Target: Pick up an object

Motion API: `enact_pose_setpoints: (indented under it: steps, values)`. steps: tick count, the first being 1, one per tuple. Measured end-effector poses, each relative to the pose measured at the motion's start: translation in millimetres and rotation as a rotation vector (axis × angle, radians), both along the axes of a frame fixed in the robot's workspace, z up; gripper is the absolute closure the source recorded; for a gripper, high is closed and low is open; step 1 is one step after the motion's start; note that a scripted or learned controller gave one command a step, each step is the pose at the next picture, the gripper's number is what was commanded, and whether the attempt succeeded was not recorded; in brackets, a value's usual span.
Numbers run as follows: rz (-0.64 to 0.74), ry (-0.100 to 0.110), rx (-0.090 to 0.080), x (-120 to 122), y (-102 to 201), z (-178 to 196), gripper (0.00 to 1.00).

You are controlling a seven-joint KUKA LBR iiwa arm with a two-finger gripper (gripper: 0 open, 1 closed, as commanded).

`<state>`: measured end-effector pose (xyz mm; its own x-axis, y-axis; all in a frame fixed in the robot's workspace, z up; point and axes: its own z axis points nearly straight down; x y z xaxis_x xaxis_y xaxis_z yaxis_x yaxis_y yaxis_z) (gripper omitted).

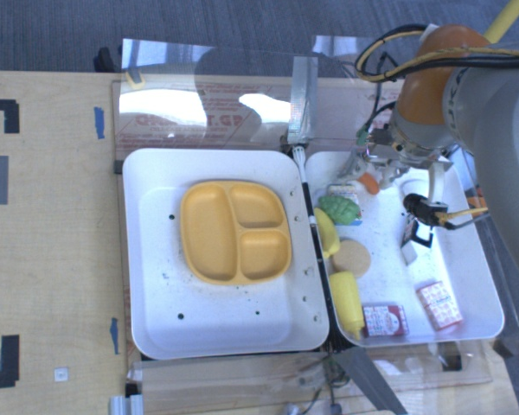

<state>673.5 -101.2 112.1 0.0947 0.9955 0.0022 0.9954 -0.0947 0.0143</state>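
Left bin [147,318]: white, shallow; holds one yellow divided plate [235,230] with three compartments, lying flat near the bin's centre. Right bin [476,275]: white, shallow; holds mixed small objects. Along its left wall, front to back: a yellow cylindrical block [345,301], a tan round disc [352,256], a yellow banana-like piece [326,233], and a green leafy toy vegetable [340,207]. At the front, a red-and-white packet [383,320] lies just beside the yellow block; a second red-and-white packet [438,305] lies apart, nearer the right wall. A small orange piece [368,182] sits at the back, close to the green vegetable. Arm [450,76]: grey with orange band, reaching over the back of the right bin. Gripper [391,158]: low over the back of that bin, near the orange piece; whether its jaws are apart or together cannot be told.
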Motion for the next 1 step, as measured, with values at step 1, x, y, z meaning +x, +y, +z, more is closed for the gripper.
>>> enact_pose_setpoints:
  steps: [1]
  values:
    - [0.161, 0.005, -0.002, -4.5, 55.0, 77.6, 1.00]
